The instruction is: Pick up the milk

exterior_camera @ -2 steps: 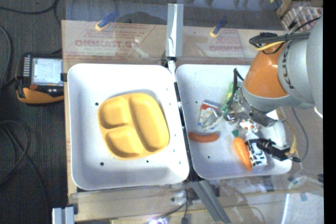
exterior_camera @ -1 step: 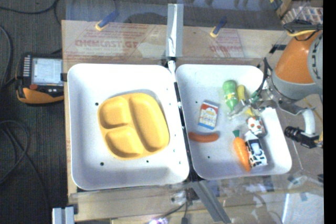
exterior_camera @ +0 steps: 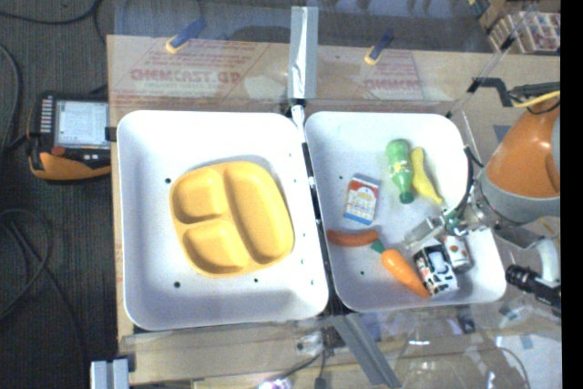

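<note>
White bins sit side by side. The milk carton (exterior_camera: pixel 362 200), printed red and blue, lies left of centre in the right bin (exterior_camera: pixel 383 125), just above a sausage (exterior_camera: pixel 352 238) and near a green bottle (exterior_camera: pixel 398 167). The gripper (exterior_camera: pixel 439 230) hangs over that bin's right side, apart from the carton; I cannot tell whether it is spread or closed.

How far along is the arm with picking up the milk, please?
Done: nothing visible yet; the milk carton lies on the floor of the right bin. In hand: the gripper sits low in that bin's lower right corner, by the carrot, apart from the carton. Left: move over to the carton, grip it and lift it.
</note>
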`<action>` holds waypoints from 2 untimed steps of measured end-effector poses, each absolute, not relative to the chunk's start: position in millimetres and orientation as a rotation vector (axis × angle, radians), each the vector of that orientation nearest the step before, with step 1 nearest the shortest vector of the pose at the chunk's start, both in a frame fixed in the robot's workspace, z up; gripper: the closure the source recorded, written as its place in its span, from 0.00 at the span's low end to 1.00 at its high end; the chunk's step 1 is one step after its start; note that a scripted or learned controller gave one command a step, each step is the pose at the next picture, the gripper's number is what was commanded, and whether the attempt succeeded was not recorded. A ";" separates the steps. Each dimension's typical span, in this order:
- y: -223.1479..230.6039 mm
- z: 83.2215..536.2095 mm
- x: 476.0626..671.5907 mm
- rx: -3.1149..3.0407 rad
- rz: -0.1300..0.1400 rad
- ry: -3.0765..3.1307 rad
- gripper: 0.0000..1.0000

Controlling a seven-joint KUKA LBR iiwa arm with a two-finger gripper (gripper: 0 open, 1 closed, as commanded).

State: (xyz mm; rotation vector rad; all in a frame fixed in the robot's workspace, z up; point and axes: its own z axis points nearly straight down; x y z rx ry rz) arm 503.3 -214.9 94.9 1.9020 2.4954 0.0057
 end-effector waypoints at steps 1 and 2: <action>-163.9 92.6 490.9 1.615 0.003 2.665 0.00; -160.5 103.4 495.5 1.607 0.015 2.663 1.00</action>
